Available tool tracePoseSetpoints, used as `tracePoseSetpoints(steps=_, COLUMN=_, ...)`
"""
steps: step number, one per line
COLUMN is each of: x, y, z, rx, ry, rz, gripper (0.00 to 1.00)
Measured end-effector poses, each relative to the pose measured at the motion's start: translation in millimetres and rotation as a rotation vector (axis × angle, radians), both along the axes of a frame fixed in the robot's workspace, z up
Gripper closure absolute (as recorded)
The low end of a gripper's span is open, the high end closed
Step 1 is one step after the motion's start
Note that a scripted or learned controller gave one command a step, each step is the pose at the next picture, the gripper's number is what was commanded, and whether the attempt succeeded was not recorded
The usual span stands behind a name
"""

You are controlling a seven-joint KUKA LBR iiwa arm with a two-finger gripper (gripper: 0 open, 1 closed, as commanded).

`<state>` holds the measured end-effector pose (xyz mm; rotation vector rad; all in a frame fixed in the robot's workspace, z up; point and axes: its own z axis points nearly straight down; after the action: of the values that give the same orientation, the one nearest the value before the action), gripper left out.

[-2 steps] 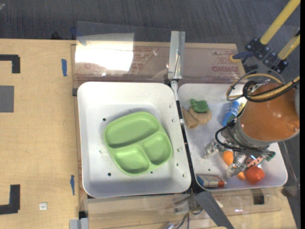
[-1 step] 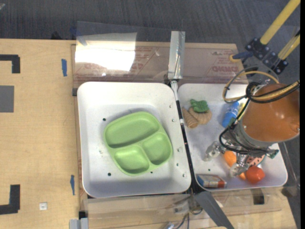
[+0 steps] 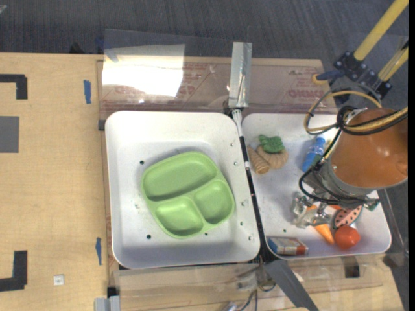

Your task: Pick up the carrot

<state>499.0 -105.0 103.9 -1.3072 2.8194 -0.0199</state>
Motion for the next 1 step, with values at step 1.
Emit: tracePoseSetpoints(steps=1, x=-0.6, y=0.2, z=-0.9, rx=0.001, ry=0.002, rz=0.0, gripper=0.0)
